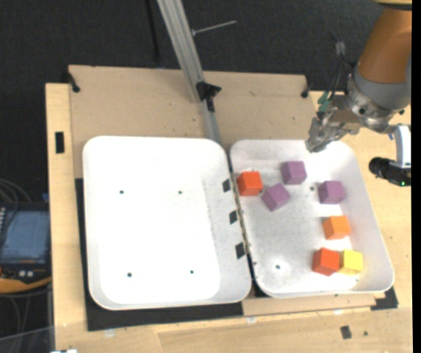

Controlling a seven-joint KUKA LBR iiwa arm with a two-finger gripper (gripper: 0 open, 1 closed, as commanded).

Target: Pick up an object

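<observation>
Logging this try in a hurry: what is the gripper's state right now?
Gripper: cannot be told whether open or closed; it hangs over the far edge of the right shallow white bin, with no block seen in it.

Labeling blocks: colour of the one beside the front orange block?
Yellow block, touching the orange block; camera view.

arm (383,46): broad orange band, rounded | wrist: grey collar under band | cable: thin dark lines along wrist | gripper (320,140): grey metal, tapers narrow
</observation>
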